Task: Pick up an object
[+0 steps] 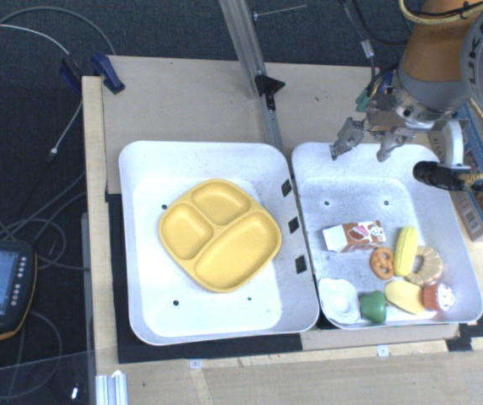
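Tool spread, holding nothing, hovering over the right bin's far rim. Food items sit bunched at the near right corner: carton, pretzel, banana, more beside (touching, hard to single out). Risk: the tool's tips land on two items or clip the bin wall. Far half of that bin is open. Yellow plate in the left bin.

no legible text, print on small carton in right bin (too blurred to read)
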`<state>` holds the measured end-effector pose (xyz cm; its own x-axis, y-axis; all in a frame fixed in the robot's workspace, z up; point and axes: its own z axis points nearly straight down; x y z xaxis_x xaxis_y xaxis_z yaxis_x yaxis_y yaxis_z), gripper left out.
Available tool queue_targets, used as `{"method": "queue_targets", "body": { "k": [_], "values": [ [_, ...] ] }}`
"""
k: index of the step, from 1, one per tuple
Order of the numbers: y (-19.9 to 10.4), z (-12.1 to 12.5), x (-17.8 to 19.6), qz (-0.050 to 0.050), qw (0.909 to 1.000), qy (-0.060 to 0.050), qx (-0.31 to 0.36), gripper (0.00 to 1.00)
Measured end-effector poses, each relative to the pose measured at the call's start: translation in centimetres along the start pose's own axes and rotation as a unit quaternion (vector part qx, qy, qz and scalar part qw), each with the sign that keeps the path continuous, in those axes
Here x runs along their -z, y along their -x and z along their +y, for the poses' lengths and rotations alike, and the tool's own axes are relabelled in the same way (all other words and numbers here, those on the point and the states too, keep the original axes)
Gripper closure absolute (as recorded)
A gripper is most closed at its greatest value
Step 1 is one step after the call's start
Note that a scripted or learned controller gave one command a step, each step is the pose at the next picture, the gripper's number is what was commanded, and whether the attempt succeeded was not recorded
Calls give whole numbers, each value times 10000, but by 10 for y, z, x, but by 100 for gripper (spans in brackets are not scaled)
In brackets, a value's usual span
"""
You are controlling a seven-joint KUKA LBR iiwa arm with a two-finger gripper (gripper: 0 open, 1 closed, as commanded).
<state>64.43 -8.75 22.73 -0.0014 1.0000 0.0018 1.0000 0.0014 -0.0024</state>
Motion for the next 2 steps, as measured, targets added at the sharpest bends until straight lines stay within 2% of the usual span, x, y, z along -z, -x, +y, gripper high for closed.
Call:
{"method": "queue_targets", "body": {
  "k": [1, 2],
  "values": [
    [0, 0, 0, -1, 10000, 0, 1, 0],
    [2, -3, -43, -4, 10000, -24, -6, 0]
  ]
}}
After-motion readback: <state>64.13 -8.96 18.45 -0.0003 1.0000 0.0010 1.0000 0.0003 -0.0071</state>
